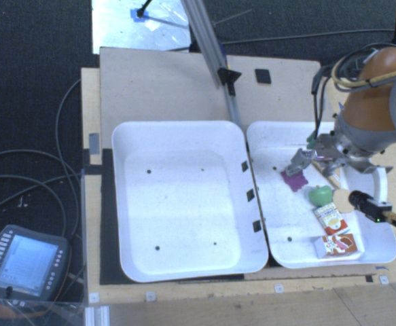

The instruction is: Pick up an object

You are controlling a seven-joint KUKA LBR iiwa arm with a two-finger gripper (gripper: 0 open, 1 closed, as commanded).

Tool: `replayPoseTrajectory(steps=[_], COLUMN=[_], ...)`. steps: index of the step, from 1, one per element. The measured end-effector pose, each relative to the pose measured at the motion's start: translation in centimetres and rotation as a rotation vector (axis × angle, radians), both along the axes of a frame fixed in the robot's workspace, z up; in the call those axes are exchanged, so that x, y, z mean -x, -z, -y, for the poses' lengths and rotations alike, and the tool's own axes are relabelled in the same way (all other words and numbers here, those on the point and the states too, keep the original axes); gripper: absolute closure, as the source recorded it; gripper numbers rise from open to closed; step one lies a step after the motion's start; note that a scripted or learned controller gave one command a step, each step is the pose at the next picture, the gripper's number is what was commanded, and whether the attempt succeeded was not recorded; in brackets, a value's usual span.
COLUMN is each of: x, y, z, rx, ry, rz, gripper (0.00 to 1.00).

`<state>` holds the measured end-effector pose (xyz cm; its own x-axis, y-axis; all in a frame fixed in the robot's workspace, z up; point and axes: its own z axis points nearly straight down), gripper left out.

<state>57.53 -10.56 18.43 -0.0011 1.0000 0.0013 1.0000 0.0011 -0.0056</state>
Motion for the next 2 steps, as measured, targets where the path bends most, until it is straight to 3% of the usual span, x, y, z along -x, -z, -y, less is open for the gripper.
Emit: replayPoseTrajectory(steps=[1, 2], x=[6.1, -3.3], y=[-3.7, -3.5], z=[-3.7, -7.2], rx=[0.000, 0.001], ry=[-0.001, -0.002], rz=[0.008, 0.006], gripper=[0.00, 0.00])
